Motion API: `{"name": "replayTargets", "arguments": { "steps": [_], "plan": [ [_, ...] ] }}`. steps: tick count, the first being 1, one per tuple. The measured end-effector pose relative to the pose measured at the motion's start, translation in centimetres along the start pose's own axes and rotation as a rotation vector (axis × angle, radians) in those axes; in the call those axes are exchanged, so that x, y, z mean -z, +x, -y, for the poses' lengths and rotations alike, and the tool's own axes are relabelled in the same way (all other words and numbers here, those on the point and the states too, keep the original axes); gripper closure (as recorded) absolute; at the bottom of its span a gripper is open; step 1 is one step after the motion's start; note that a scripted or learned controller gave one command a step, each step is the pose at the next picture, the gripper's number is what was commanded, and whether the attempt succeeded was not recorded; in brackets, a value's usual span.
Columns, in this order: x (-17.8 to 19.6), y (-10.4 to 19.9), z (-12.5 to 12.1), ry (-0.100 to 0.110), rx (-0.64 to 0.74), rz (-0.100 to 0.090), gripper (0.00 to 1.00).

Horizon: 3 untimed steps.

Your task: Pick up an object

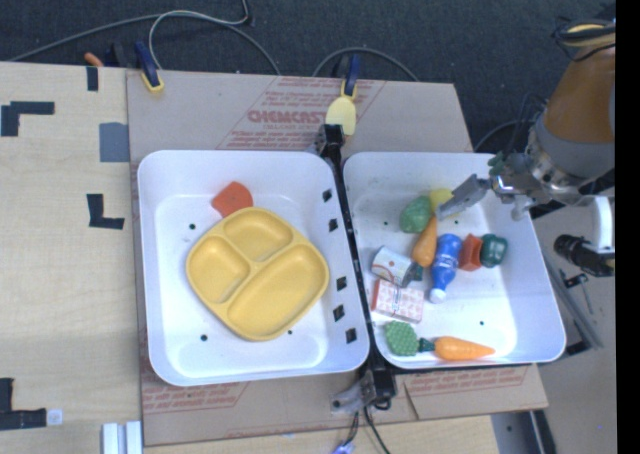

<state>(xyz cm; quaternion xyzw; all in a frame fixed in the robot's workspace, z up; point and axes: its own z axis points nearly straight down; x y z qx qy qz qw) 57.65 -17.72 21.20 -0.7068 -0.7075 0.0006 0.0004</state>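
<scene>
The right bin point(520, 312) holds several toys. A green fruit point(415, 214) and a small yellow piece point(441, 201) lie at the upper middle. Below them are an orange carrot point(425, 241), a blue bottle point(445, 262), a red piece point(470, 250) and a dark green piece point(493, 250). My gripper point(458, 198) hangs over the bin's upper right, just right of the yellow piece and above the blue bottle. I see nothing held in it.
A white box point(391, 264), a red-and-white packet point(397, 300), a green textured toy point(402, 338) and a second carrot point(463, 348) lie toward the right bin's front. The left bin point(160, 242) holds a yellow divided plate point(258, 270) and an orange piece point(233, 197).
</scene>
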Motion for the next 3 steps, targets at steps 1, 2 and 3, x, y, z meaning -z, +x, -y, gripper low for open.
{"name": "replayTargets", "arguments": {
  "steps": [1, 2, 3],
  "plan": [
    [-12.7, 5.7, -2.9, -0.004, 0.002, 0.0, 0.0],
    [-12.7, 5.2, 0.4, -0.003, 0.0, 0.001, 0.0],
    [-11.6, 5.2, 0.3, -0.005, 0.0, 0.003, 1.0]
  ]
}}
